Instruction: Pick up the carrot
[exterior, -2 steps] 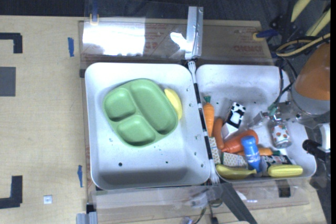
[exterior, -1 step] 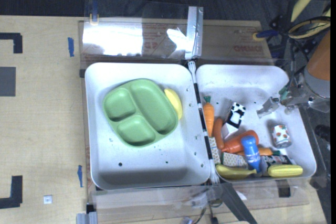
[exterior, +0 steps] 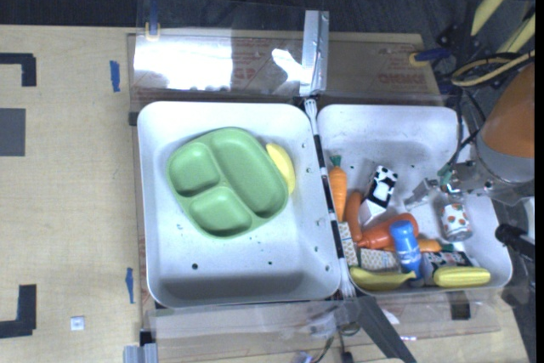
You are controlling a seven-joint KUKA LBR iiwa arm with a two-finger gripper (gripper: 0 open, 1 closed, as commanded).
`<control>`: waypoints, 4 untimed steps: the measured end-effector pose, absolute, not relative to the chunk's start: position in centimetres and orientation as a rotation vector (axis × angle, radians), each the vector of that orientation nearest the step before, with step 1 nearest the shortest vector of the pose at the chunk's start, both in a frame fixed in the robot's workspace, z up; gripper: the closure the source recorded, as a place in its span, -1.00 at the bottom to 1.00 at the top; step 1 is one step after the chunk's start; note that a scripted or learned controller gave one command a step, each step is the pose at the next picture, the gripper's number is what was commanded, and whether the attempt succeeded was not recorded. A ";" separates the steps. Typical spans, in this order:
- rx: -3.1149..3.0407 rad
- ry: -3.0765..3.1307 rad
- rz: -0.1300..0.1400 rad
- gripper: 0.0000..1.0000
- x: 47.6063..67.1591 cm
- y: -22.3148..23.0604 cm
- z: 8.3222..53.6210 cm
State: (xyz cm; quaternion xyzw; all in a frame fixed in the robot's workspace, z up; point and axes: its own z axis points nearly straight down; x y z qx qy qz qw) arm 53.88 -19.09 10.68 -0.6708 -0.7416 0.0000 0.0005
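In the camera view, the gripper (exterior: 432, 187) hangs low over the right bin (exterior: 399, 125), near its right wall; its metal fingertips look slightly parted with nothing between them, and they touch no object. The arm (exterior: 510, 136) comes in from the right edge, its orange band above the grey wrist. The carrot (exterior: 338, 193) lies along the right bin's left wall, green top toward the far side, well apart from the gripper. Beside it sit a black-and-white toy (exterior: 382, 187), a blue bottle (exterior: 406, 249), a small spotted cup (exterior: 456, 222), a banana (exterior: 380, 278) and a yellow corn cob (exterior: 461, 275). The left bin (exterior: 170, 268) holds a green divided plate (exterior: 226, 180) with a yellow piece (exterior: 282, 166) touching its right rim.
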 end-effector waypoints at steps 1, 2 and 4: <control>-2.044 -2.391 -0.005 -1.00 51.2 -14.3 11.8; -2.155 -2.293 -0.008 -1.00 48.2 -15.8 8.7; -2.502 -1.898 0.002 -1.00 52.9 -12.2 17.1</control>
